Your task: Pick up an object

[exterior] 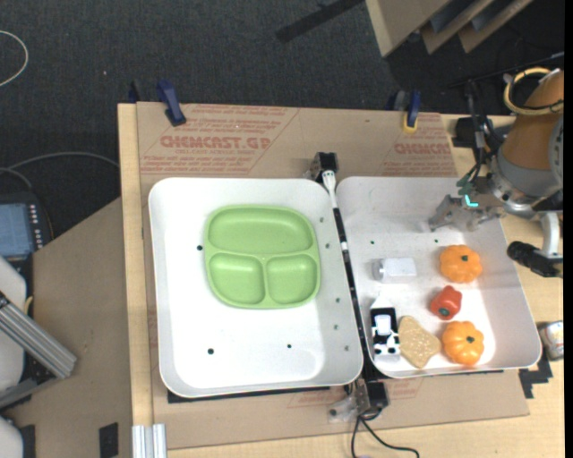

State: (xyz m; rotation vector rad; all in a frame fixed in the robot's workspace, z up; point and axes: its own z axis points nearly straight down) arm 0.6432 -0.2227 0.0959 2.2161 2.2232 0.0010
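The bench is a brown board (269,134) with red printed letters, held at the back edge by a blue clamp (170,103) on the left and a blue-yellow clamp (411,114) on the right. Around the board there is dark carpet floor (134,45) w/ thin cables on it. At the top, a cardboard piece (430,22) leans in.

Two shallow white bins stand side by side, touching in the middle. The left bin (179,295) holds a light green plate (262,256) with three compartments, approx. in the centre.

The right bin (385,210) holds the small objects, all in its near half: a white-grey block (394,267), an orange pumpkin (460,263), a red pepper (447,301) just below it, a second orange pumpkin (463,343) near the front rim, a beige cookie-shaped piece (417,343) touching this pumpkin's left side, and a black-white item (384,328) beside the cookie.

The arm (528,143) comes in from the right, over the far right corner of the right bin. The gripper (455,213) points down-left; its fingers look spread and nothing is between them. It is apart from all objects, the nearest is the upper pumpkin.
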